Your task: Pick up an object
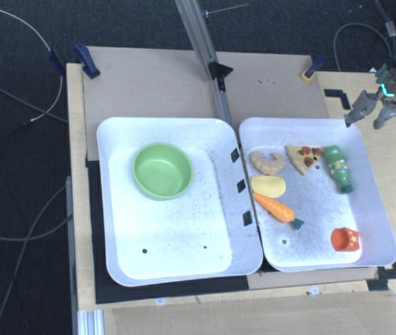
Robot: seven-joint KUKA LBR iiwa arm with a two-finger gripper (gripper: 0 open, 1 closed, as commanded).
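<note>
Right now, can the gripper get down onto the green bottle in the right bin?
Probably yes. The gripper, jaws spread, sits just outside the right bin at its far right corner. The green bottle lies flat nearby, clear on top; the pizza slice lies close on its left.

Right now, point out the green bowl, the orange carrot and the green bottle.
round green plastic bowl [162, 171], camera view, its inner floor.
orange toy carrot [275, 207], camera view, mid-body.
green plastic bottle [336, 165], camera view, its body.
</note>
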